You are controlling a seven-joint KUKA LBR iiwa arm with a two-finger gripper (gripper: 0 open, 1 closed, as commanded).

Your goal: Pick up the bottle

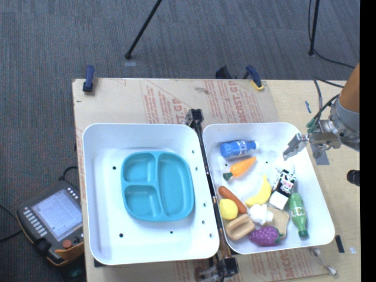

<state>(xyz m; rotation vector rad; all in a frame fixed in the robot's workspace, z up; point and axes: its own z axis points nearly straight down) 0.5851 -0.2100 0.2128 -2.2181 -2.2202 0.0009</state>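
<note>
Two bottles lie in the right bin (267, 128). A blue bottle (238, 148) with a white cap rests on its side near the bin's far left. A green bottle (298, 214) lies along the near right wall. My gripper (308, 150) hangs over the bin's right rim, to the right of the blue bottle and above the green one in the view. Its fingers (293, 146) are spread open with nothing between them.
The right bin also holds a carrot (243, 167), a banana (261, 193), a cow-patterned carton (283, 188), a sausage (232, 199), a lemon (228, 208), bread (239, 227) and grapes (264, 235). A teal divided plate (157, 185) sits in the left bin (100, 151).
</note>
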